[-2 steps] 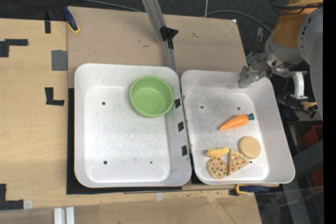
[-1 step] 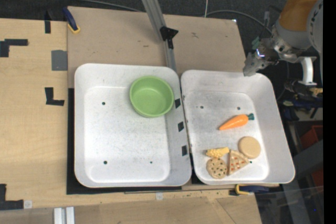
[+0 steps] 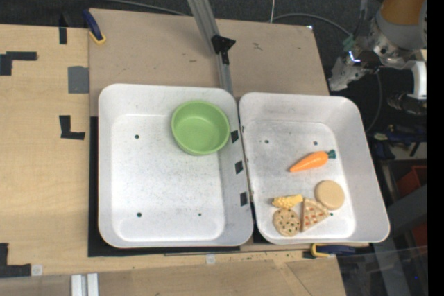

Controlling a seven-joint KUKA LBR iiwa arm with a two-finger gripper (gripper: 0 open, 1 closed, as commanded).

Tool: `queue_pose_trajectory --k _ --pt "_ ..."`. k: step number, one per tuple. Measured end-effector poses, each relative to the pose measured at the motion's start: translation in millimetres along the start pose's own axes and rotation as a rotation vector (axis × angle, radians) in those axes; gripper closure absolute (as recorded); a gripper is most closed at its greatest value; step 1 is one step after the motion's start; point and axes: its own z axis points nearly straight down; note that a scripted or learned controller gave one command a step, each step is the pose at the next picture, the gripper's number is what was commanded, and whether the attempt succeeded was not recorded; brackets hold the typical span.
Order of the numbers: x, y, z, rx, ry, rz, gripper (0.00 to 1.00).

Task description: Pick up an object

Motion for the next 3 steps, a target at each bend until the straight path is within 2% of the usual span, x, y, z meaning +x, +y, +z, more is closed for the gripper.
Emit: queue_pose_trajectory --k 2,3 --pt "102 -30 23 0.008 0.002 -0.003 1.00" --pt "146 -52 18 0.007 0.003 -0.003 1.00"
